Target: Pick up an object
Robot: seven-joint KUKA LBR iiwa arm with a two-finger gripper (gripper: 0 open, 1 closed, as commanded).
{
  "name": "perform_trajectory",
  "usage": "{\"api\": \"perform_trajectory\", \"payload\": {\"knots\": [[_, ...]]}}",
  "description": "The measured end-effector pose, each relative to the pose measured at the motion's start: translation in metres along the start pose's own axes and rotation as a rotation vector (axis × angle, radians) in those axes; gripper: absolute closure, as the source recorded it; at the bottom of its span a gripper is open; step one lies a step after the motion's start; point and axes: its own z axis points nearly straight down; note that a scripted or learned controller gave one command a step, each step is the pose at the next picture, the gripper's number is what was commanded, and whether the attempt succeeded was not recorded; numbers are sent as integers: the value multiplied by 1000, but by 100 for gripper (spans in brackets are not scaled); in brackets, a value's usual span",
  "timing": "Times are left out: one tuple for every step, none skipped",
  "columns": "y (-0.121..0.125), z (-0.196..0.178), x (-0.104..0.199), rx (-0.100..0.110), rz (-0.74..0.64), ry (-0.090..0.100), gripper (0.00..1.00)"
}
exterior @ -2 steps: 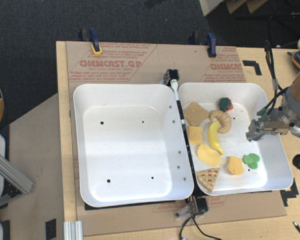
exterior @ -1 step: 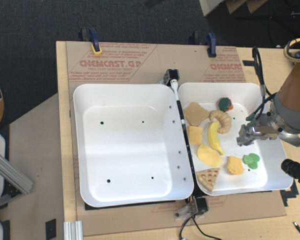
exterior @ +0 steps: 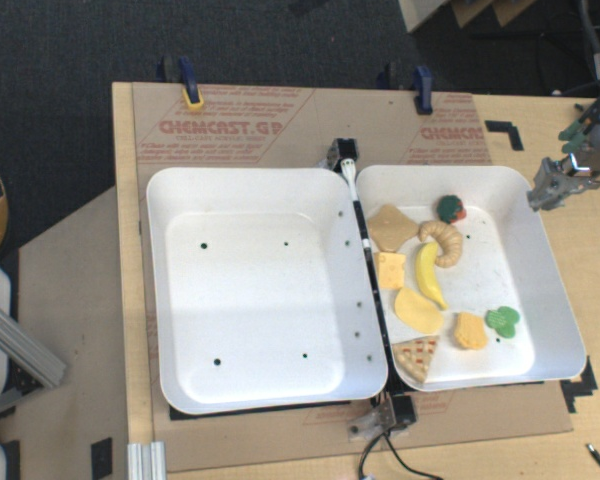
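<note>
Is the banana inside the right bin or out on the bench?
Inside. The banana lies flat on the right bin floor, among the other toy foods.

The gripper [exterior: 552, 190] hung at the right side of the camera view, reaching in from the right edge with its grey fingers pointing down and to the left. Only the end of the arm showed behind it, a cluster of grey and greenish parts, partly cut off
</note>
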Motion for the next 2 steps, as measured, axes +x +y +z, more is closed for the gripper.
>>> {"api": "perform_trajectory", "payload": {"knots": [[-45, 65, 0, 27, 4, 8, 100], [-44, 110, 8, 25, 2, 8, 100]]}}
